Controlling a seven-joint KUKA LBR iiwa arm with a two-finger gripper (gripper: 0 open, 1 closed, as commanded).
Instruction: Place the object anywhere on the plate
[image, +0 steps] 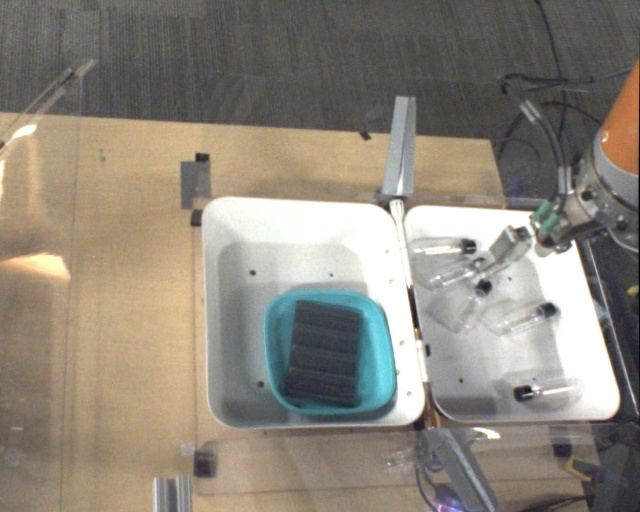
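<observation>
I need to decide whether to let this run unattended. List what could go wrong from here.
1. The vials in the right bin are clear and lie close together near the pincer; it could well close on two, or slip off one.
2. The teal plate in the left bin already carries a ridged dark block, so a round vial set there may roll off.
3. The raised wall between the bins could catch a low carry.

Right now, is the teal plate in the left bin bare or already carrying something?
Carrying something: a dark ribbed block lies flat on the teal plate, inside its rim, in the left bin.
</observation>
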